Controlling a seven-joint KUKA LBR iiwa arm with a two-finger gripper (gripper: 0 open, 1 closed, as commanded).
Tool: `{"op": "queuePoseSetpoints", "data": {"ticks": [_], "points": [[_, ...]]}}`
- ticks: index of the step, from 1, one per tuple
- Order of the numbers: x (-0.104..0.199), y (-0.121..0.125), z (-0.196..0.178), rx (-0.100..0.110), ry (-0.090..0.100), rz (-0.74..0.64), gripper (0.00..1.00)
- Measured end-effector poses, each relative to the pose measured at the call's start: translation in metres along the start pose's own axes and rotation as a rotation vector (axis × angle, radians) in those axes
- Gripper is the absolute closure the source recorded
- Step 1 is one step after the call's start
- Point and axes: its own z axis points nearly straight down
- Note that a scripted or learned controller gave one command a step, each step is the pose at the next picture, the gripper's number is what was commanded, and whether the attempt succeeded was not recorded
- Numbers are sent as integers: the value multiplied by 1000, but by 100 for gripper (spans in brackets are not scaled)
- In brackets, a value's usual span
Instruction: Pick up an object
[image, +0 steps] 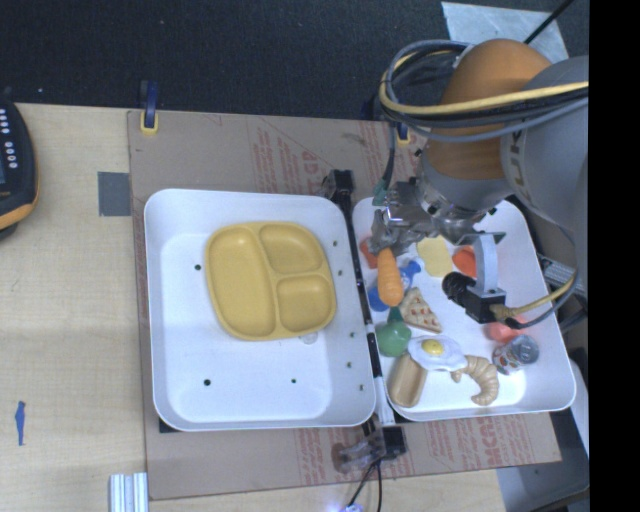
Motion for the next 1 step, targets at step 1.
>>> {"op": "queuePoseSetpoints", "data": {"ticks": [1], "points": [[31, 26, 24, -1, -3, 0, 100]]}}
